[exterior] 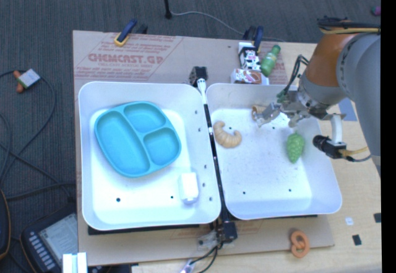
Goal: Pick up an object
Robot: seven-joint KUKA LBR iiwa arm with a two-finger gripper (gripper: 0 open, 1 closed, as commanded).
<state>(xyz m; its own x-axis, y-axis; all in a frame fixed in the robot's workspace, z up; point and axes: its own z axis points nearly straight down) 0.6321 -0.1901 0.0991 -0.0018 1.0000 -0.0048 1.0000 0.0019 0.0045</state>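
One gripper hangs just right of the croissant, in the right bin. I cannot tell how its jaws stand. It may miss, because the croissant sits off to its side.

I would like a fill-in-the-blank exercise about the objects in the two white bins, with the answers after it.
1. The blue three-compartment plastic plate lies in the ____ bin.
2. The tan croissant-shaped toy lies in the right white bin, near its ____ wall.
3. The bumpy green toy lies to the ____ of the croissant-shaped toy.
4. The end effector is above the ____ bin.

Answers: left; left; right; right
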